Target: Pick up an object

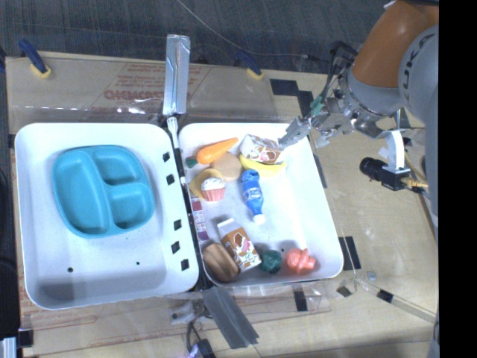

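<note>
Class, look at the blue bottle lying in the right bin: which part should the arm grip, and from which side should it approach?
Grip the blue bottle across its wide body, probably from straight above. It lies flat, its narrow white cap toward the bin's near edge, with bare floor along its right side and a cupcake close on its left. The cap end looks too slim to grip securely.

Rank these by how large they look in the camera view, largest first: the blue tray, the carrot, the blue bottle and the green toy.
1. Blue tray, by far the largest.
2. Carrot and blue bottle: they look about alike in length, too close to rank.
3. Green toy, the smallest.
</note>
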{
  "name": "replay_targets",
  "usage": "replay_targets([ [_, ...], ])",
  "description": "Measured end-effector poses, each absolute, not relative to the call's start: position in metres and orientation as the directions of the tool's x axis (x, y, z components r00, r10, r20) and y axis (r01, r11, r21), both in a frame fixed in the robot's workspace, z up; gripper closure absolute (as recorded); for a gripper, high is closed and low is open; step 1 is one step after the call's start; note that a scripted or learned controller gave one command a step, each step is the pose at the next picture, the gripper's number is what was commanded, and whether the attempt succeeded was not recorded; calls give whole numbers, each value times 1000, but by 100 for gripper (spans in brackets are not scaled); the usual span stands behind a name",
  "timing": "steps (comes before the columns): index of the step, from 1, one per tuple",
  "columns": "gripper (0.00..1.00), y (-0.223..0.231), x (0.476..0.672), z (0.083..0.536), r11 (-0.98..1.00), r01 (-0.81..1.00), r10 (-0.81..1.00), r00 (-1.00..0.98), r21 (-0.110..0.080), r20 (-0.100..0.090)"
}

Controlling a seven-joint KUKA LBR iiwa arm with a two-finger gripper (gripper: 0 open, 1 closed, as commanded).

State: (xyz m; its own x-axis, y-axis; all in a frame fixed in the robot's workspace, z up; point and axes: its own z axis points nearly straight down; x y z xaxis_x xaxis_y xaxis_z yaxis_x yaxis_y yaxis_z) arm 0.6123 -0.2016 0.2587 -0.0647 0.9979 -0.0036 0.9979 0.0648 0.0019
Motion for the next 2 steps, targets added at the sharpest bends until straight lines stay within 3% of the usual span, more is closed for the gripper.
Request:
replay_targets([
  [1,0,-170,592,148,-419,908,908,419,-11,-1],
  [2,0,-110,582,91,-375,927,927,375,-6,-1],
])
